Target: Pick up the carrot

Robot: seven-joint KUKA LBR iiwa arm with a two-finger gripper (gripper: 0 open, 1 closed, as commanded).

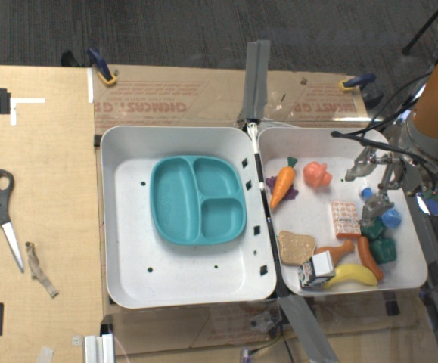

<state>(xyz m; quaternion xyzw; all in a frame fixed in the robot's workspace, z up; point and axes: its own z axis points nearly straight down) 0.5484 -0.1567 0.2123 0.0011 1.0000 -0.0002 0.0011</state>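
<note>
Hovering gripper [376,203] beside carrot [281,185]

2 white bins sit side by side. The left bin [120,225] holds a teal tray [199,200] with 3 compartments. In the right bin [309,138], the carrot [282,185] lies near the left wall, tilted, beside a pink toy [318,175]. The gripper [375,212] hangs at the right side, above a blue piece [389,218]. A banana [352,276] lies at the front.
</note>
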